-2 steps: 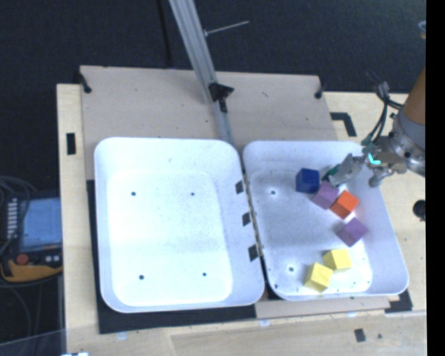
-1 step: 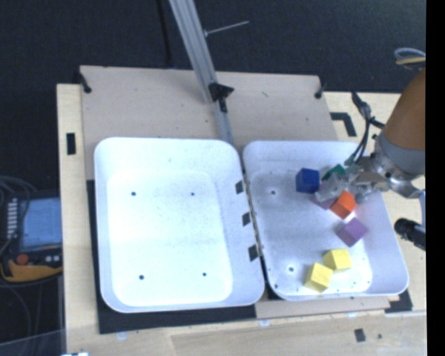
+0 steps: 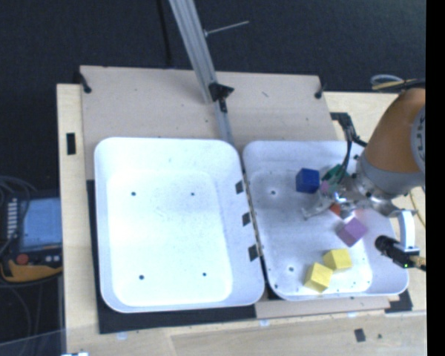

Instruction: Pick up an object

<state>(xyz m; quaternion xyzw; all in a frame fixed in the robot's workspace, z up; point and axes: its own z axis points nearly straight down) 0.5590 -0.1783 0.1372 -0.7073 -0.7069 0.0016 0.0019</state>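
Right bin (image 3: 282, 273) contents: blue cube (image 3: 307, 180) near its far middle; purple block (image 3: 351, 231), tilted, at centre-right; two yellow blocks (image 3: 328, 268) side by side near the front edge.

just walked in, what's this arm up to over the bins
The arm reaches in from the right and has its pincer low in the right bin, among loose blocks. A blue block, a purple block and two yellow blocks lie there. No grasp can be confirmed.
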